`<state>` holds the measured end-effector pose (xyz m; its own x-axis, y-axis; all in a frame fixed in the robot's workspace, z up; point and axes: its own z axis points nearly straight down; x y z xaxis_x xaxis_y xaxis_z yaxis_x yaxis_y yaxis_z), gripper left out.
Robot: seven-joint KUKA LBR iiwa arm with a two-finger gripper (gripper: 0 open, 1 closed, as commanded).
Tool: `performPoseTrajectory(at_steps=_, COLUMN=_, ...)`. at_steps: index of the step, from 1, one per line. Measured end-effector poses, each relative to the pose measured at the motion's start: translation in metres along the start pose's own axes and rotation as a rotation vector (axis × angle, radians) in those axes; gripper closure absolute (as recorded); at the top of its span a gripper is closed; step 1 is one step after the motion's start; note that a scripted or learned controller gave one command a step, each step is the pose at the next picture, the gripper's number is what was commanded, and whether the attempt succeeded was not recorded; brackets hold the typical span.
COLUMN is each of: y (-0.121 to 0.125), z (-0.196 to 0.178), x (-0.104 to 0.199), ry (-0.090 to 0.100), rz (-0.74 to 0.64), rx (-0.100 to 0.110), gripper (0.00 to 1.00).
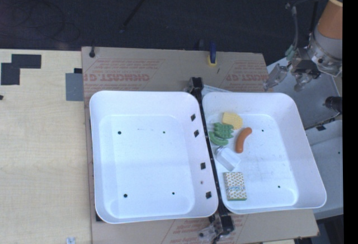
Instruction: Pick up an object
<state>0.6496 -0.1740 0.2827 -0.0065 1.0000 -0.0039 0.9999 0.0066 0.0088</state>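
The things to pick from all lie in the right bin point(305, 142), bunched against its left wall at center-right of the frame. I count five, one of each: a yellow piece point(232, 120) highest up; a green leafy-looking toy point(221, 133) touching its lower left edge; an orange sausage-shaped piece point(243, 139) lying at a slant just right of the green one; a small pale, clear-looking item point(226, 158) below them, too faint to name; and a little patterned packet point(235, 186) lowest of all, a bit apart from the rest, toward the bin's bottom edge.

The left bin point(106, 153) sits side by side with it, their inner rims meeting at a row of black clips. Both rest on a brown cardboard sheet point(145, 72) on the pale wooden counter point(39, 153).

The gripper point(293, 74) hangs off the upper right corner of the right bin, outside its rim and well apart from every item, touching none of them. Whether it is apart or together I cannot tell from here; nothing shows in it. The arm point(330, 19) comes down steeply from the top right corner of the frame, its orange band uppermost, wrist angled down and left.
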Motion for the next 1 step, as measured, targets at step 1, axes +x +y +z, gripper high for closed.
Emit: performPoseTrajectory(at_steps=1, y=-0.0754, z=-0.2141, x=-0.0053, ry=-0.002, rz=0.007, rx=-0.008, gripper=0.00)
